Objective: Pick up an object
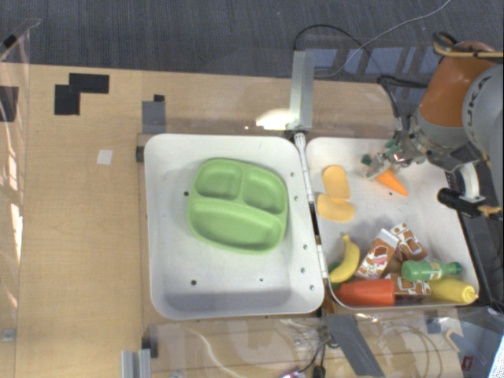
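At the right bin's far end:
Fingers: spread [380, 162], straddling nothing, tips just beside the carrot.
Carrot [391, 182]: lying on the right bin [441, 219] floor; probably light, stiff, slick; best grasped across its thick end.
Neighbours: yellow slices [336, 182] well left.

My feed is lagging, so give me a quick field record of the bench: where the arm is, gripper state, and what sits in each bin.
arm: reaches in from the right, over the right bin's far corner
gripper: low beside the carrot; fingers too small to read
left bin: green divided plate, lying flat
right bin, far half: carrot, two yellow chips
right bin, near edge: banana, red pepper, snack cartons, green bottle, yellow bottle
held: nothing seen between fingers
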You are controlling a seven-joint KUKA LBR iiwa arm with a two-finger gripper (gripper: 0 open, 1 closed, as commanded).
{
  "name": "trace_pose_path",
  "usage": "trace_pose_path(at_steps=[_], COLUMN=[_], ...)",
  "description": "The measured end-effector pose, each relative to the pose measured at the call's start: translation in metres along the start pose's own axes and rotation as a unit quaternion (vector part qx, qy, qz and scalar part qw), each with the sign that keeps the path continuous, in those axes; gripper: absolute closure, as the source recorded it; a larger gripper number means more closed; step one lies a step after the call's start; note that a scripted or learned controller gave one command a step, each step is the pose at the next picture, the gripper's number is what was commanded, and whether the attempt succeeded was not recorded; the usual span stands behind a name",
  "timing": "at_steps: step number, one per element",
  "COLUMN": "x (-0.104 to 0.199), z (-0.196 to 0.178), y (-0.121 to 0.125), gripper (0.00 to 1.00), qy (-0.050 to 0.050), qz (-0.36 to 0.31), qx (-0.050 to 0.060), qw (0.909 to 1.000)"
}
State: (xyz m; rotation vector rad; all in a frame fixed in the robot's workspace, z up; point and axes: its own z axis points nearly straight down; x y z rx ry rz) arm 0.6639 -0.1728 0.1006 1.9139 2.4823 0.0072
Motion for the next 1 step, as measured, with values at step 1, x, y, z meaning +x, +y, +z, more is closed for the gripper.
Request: trace_pose_path(at_steps=[1], x=[0.0506], z=[-0.0967], y=[0.0212], gripper=[1.0], qy=[0.0], qz=[0.061], qx=[0.0], qw=[0.9981])
